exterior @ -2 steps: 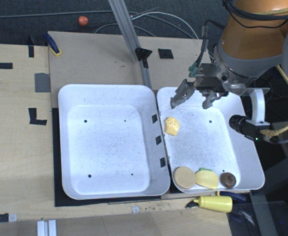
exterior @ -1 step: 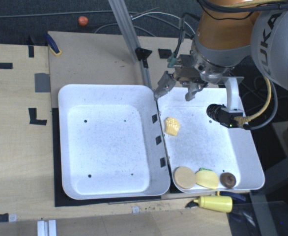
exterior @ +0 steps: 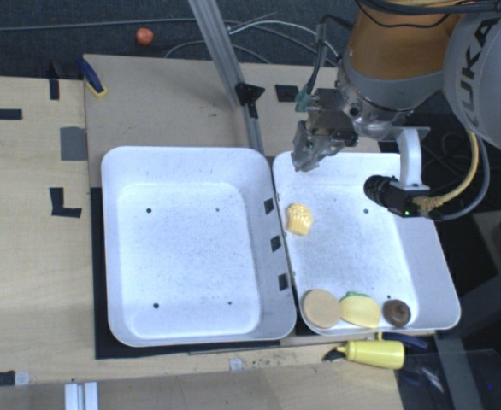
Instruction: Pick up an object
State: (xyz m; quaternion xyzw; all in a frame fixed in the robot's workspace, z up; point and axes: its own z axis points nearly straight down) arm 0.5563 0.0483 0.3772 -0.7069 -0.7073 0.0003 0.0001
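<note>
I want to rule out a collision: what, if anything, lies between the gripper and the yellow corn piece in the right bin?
Nothing visible does. The gripper hangs above the right bin's far rim, and only bare bin floor separates it from the corn piece.

The bench (exterior: 28,229) is light wood colour. Two white bins lie on it side by side: the left bin (exterior: 186,246) at 9 o'clock, the right bin (exterior: 421,254) at 3 o'clock. A yellow tool (exterior: 372,353), maybe a marker, lies at 5 o'clock.
</note>
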